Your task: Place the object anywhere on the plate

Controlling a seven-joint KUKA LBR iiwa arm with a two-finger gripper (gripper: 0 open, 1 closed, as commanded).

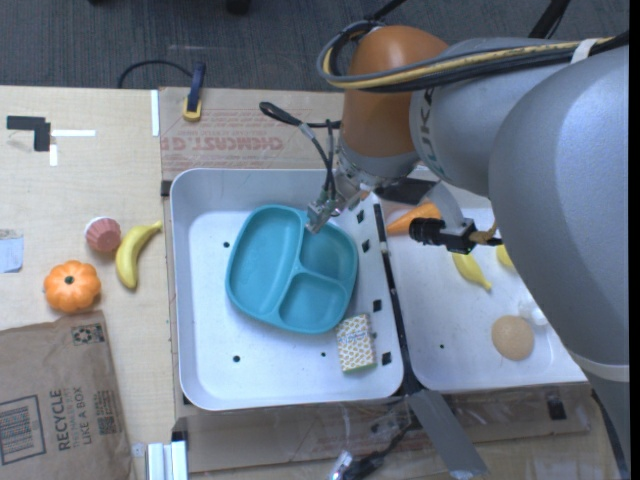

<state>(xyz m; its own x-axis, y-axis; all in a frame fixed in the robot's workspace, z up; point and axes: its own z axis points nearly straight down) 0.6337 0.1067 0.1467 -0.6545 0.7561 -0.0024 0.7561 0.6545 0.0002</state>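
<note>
Gripper (pixel 322 213) hangs at the plate's (pixel 292 268) far rim, tip down over the edge where the big compartment meets a small one. Whether it is apart or together I cannot tell, and nothing shows clamped in it.

Which object is meant is a judgement. The likeliest is the block (pixel 356 344), a small patterned slab lying flat just beside the plate's near right corner, possibly touching the rim. Its long axis runs away from the camera, tilted slightly, with one short end pointing at the plate. That would make it a short lift onto the plate.

The plate sits skewed in the left bin (pixel 200 368), with its big compartment on the side away from the arm. All three compartments show bare blue, so the task looks undone.

Right of the plate, in the other bin (pixel 440 368), lie a banana (pixel 470 268) and an egg (pixel 513 338), well apart from the plate.
</note>
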